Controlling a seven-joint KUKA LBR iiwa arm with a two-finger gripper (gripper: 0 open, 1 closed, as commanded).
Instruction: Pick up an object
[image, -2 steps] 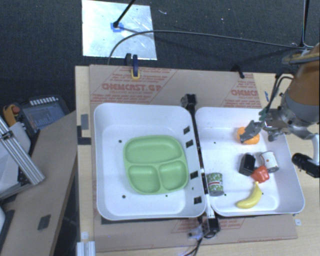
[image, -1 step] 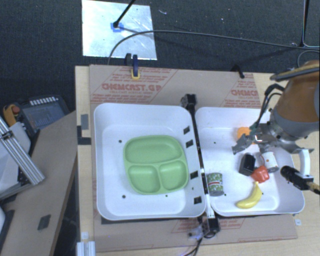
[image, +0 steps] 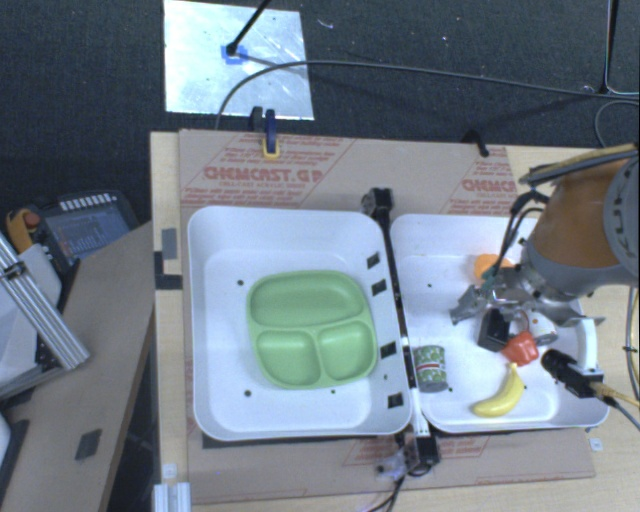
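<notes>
The right bin (image: 440, 250) holds several objects. A small can with a green label (image: 430, 367) stands at its front left, next to the divider. A yellow banana (image: 501, 395) lies near the front edge. A red object (image: 520, 348) sits just above the banana, and an orange object (image: 487, 265) lies further back, partly hidden by the arm. My gripper (image: 493, 322) hangs low over the middle of the right bin, right beside the red object and behind the banana. The grey arm with its orange band (image: 580, 215) covers the bin's right part.
In the left bin (image: 215, 300) lies a green divided plate (image: 310, 327). A black divider with clips (image: 390, 300) runs between the bins. Cables cross the dark floor behind the bench, and a control pendant (image: 85, 230) rests at the left.
</notes>
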